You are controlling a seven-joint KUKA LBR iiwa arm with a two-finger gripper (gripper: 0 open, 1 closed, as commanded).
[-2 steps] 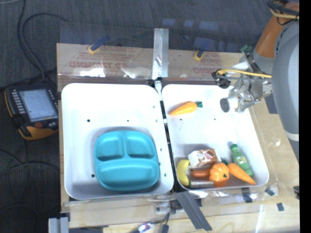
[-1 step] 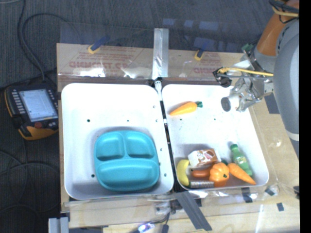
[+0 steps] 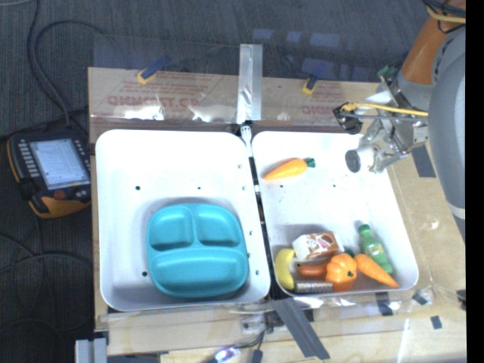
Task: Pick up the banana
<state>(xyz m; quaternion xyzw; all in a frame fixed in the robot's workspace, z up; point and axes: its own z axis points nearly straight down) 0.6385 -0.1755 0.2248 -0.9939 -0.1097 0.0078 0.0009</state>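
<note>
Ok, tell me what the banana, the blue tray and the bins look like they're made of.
Banana: likely molded plastic toy; smooth, evenly yellow, slight sheen.
Blue tray: plastic by the look; uniform teal, rounded molded compartments, satin finish.
Bins, left and right: probably thin molded plastic, possibly coated metal; plain white, rounded corners, soft gloss.

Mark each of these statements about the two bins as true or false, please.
1. The banana lies in the right bin. True.
2. The blue tray is in the right bin. False: it sits in the left bin.
3. The end effector is holding the banana. False: it is above the right bin's far right corner, away from the banana.
4. One carrot lies apart from the other items. True.
5. The banana lies at the right bin's left wall. True.
</note>
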